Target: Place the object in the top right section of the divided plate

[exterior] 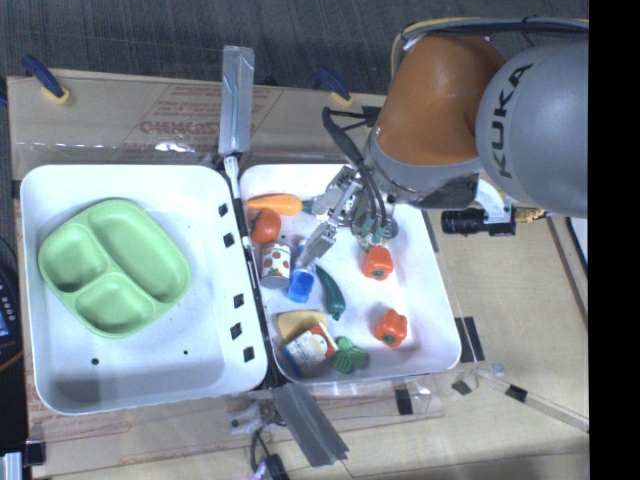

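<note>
Bench (520,298): a pale wood-grain top, partly covered by printed brown cardboard under the bins; dark ribbed flooring lay beyond its far edge.
Left bin (140,383): shallow, white, smooth plastic with rounded corners; it held the divided plate.
Divided plate (112,265): light green, matte, a rounded oblong with three sunken sections, lying in the left half of the left bin, turned at a slant.
Right bin (440,298): the same white plastic, crowded with toy food.
Arm (480,98): a bulky grey shell with a glossy orange band, reaching in over the right bin's far right corner.
Gripper (310,253): slim metal fingers pointed down toward the bin's left side; whether they were apart or closed on anything could not be told from this angle.
Blue object (301,286): a small, smooth blue block just under the fingertips, possibly touching them, beside a small printed can (276,261).
Carrot (275,205): orange, tapered, near the far left corner, with a round orange-red piece (265,227) just nearer.
Peppers: one orange pepper (377,262) mid-bin, another orange pepper (391,327) toward the near right corner.
Green pod (331,293): dark, curved, glossy, mid-bin.
Near edge: a yellow wedge (300,320), a printed carton (311,348) and a green knobbly piece (349,356).
Centre bar (236,103): flat grey metal, between the bins at the far edge.
</note>
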### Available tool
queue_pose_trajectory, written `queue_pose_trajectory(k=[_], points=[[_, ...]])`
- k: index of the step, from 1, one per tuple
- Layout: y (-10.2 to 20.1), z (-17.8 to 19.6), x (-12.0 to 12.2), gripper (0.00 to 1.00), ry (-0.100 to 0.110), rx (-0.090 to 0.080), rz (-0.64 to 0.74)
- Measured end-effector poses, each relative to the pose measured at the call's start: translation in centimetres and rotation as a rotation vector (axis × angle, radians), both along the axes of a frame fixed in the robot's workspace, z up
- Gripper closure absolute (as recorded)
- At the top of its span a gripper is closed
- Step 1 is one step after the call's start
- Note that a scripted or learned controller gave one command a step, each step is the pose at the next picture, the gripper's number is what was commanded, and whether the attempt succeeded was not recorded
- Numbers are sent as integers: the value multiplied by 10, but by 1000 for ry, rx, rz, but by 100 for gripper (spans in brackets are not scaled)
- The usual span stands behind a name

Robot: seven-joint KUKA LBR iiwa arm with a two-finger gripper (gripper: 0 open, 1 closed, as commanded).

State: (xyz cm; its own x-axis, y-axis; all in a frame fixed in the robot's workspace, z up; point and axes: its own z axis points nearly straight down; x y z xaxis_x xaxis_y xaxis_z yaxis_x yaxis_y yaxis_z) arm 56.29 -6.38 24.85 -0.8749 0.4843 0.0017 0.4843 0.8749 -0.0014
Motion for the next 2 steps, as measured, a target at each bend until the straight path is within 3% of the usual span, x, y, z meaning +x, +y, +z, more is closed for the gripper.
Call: queue_pose_trajectory(k=[1,2], points=[[-38,-6,-8,0,-1,0,397],[-40,63,48,0,-6,-2,684]])
